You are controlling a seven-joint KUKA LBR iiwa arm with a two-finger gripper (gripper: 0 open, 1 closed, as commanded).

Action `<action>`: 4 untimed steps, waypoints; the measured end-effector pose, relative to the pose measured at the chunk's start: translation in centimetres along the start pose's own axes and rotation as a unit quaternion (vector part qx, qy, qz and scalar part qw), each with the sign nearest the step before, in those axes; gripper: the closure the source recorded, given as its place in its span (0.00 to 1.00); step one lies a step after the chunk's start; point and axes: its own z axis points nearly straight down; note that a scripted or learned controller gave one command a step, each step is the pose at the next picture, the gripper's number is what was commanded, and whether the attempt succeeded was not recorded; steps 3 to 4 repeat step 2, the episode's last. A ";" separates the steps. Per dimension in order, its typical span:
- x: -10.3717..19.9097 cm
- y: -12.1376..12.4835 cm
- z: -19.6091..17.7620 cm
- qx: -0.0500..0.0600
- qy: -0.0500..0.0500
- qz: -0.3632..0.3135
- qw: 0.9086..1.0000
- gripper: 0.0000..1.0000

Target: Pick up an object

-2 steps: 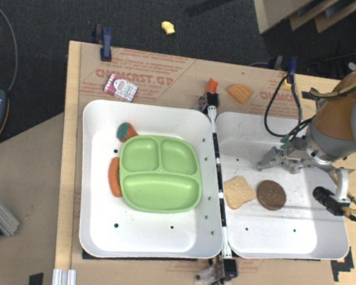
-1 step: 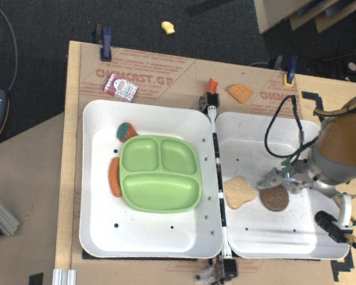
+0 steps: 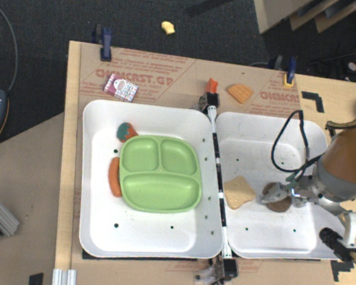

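Observation:
My gripper (image 3: 274,194) is low in the right bin (image 3: 250,239), reaching in from the right. Just under and beside its tip lies a small brown round object (image 3: 279,206), partly hidden by it. A tan toast slice (image 3: 239,192) lies left of the gripper, near the divider between the bins. The left bin (image 3: 92,225) holds a green divided plate (image 3: 160,173), an orange sausage-like piece (image 3: 115,176) along the plate's left edge, and a small green and red item (image 3: 126,131) at its upper left corner.
A black cable (image 3: 289,145) loops over the back of the right bin. Behind the bins, the bench bears a pink box (image 3: 120,87), an orange cracker (image 3: 239,92) and a small orange piece (image 3: 211,85). Blue clamps (image 3: 104,42) grip the bench's far edge.

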 end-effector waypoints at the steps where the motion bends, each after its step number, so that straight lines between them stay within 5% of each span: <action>1: 0.1 0.3 -1.1 -0.004 -0.001 -0.001 1.000 1.00; 2: 9.1 1.8 -10.6 -0.007 0.000 -0.006 1.000 1.00; 4: 9.1 1.8 -10.6 -0.007 0.000 -0.006 1.000 1.00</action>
